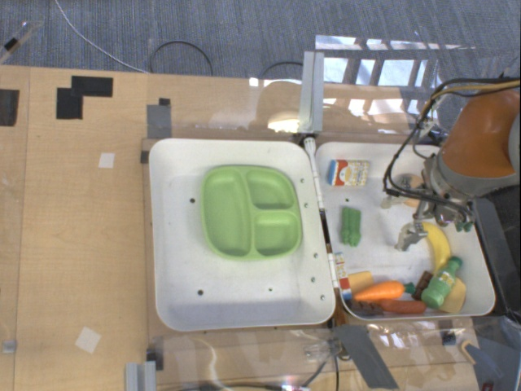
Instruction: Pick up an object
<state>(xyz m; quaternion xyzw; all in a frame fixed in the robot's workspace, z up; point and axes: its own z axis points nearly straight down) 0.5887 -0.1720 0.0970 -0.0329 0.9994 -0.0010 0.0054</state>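
wooden bench [73,243] holds two bins; our gripper [413,236] hangs in the right bin [488,300], just left of the banana [438,245], likely its target; grip state we cannot tell.

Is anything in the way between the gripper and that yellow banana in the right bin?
Nothing visible. The gripper hangs just left of the yellow toy banana in the right white bin, with bare bin floor around it. The green bottle lies below the banana, clear of that gap.

A light wooden bench [73,243] filled the left and near side, marked with black squares [81,96] — beyond it lay blue-grey carpet [244,15], crossed by a thin white cable [89,35].
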